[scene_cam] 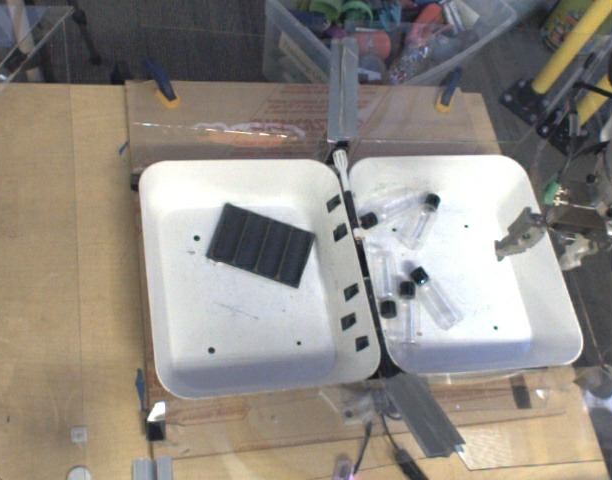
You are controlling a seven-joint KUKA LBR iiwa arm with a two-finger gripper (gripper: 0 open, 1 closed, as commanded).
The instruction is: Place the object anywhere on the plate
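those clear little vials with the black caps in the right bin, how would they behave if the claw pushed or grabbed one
The clear vials look round-bodied and lie on their sides, so a push would probably roll them. Their smooth, see-through walls suggest a slippery, perhaps fragile grip. They lie close together in the right bin, so nudging one likely shifts its neighbours.

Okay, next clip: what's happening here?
A robot arm reaches in from the right, with its claw over the right edge of the right bin. That bin holds several clear vials with black caps, all lying loose near its left side. The dark ridged plate sits alone in the left bin. Nothing has been moved onto the plate yet.
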